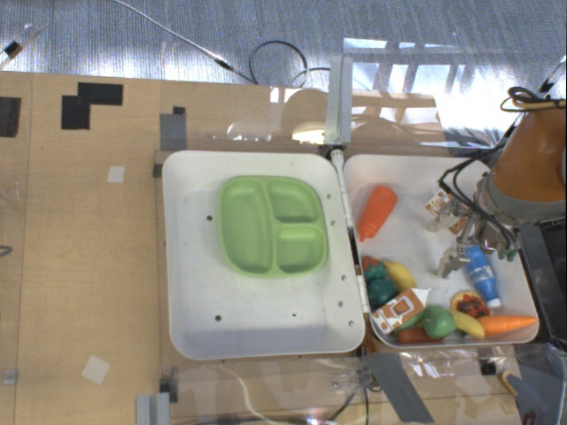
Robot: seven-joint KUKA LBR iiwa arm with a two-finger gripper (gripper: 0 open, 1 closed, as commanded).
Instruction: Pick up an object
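i'm seeing the gripper point(456, 237) hanging over the right bin point(416, 180), its 2 fingers spread wide, holding nothing. a blue bottle point(483, 278) is lying just beside it, toys piling along the near edge. a green plate point(271, 225) is sitting in the left bin point(190, 317).

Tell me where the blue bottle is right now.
The blue bottle lies in the right bin near its right wall, just beside the gripper and above the carrot.
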